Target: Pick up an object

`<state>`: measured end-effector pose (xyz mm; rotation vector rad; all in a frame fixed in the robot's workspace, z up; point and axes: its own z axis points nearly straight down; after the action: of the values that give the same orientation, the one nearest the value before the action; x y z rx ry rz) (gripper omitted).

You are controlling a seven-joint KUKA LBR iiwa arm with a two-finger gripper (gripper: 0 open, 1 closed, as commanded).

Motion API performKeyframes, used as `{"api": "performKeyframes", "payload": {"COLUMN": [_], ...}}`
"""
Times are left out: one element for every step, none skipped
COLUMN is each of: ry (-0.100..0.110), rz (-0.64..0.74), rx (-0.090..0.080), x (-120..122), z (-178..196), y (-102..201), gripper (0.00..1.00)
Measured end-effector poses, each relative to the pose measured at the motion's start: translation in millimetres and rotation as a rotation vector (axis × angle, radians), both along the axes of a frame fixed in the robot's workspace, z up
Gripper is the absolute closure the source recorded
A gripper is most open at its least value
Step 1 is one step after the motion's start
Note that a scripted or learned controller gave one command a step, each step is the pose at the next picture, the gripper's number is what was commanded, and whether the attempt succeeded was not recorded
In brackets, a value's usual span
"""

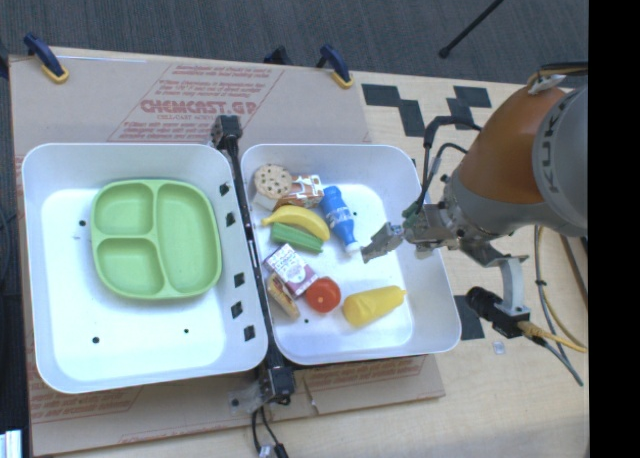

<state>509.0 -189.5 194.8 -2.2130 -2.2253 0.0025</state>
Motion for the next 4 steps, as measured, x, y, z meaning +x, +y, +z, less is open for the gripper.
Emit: {"api": "performKeyframes", "payload": {"ry": [0.000, 0.001, 0.001, 0.002], "rz": [0.003, 0.006, 0.007, 0.009], "rx": [-0.001, -0.001, -0.001, -0.001], "x": [45.5, 45.8, 45.7, 46.1], "z": [-103.4, -93.1, -93.1, -83.0], "y": [-16.2, -16.0, -16.0, -15.7], "gripper": [0.00, 1.00, 0.00, 1.00]}}
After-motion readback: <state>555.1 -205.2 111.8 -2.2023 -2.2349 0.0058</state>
